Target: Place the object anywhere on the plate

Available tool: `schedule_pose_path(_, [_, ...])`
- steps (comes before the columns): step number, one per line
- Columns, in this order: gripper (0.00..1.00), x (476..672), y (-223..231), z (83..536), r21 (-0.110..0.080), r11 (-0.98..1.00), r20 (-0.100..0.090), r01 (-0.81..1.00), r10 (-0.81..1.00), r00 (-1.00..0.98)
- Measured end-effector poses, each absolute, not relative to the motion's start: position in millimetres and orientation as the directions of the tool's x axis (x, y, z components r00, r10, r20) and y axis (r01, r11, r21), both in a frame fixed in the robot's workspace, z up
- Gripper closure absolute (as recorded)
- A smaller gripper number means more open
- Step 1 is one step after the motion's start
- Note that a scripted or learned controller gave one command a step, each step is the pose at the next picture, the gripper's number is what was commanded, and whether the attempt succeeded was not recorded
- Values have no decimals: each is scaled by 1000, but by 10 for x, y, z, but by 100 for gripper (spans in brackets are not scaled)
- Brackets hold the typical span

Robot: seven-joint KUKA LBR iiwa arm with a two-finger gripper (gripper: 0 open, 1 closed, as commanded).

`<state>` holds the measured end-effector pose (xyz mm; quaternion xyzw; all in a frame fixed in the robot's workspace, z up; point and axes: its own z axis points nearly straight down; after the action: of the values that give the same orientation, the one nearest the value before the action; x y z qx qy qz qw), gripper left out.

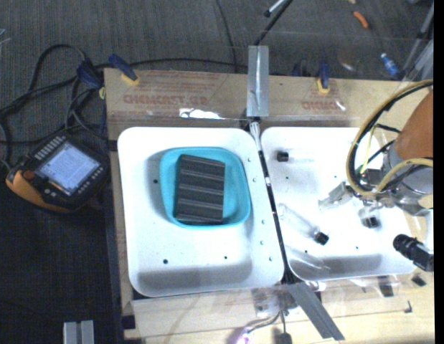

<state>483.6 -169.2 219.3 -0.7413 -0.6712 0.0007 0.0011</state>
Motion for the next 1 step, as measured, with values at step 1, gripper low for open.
schedule_pose_path(1, [0, 4836, -1525, 1640, -5, -538, -2, 843, 843, 538])
